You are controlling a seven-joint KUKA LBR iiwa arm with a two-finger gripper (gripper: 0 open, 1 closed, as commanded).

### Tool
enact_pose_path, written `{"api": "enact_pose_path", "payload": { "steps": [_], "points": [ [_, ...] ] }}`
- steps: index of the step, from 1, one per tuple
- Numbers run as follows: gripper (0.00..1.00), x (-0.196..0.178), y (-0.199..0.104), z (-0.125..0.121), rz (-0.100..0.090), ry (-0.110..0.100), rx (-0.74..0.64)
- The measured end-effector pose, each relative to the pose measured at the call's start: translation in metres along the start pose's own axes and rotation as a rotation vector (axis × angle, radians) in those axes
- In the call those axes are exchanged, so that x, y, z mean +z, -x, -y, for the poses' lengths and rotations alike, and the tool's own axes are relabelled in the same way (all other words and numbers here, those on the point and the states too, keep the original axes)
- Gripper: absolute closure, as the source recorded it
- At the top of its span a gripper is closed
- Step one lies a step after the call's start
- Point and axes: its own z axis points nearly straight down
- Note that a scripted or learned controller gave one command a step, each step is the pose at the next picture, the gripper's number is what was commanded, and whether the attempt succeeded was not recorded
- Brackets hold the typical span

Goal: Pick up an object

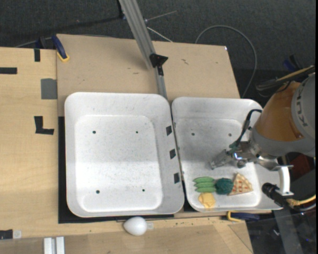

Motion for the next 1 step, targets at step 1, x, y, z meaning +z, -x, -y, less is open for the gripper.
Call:
{"api": "enact_pose_path", "payload": {
  "steps": [1],
  "points": [
    [1.00,-0.0127,-0.0007,-0.0010,0.000,0.004,-0.002]
  ]
}}
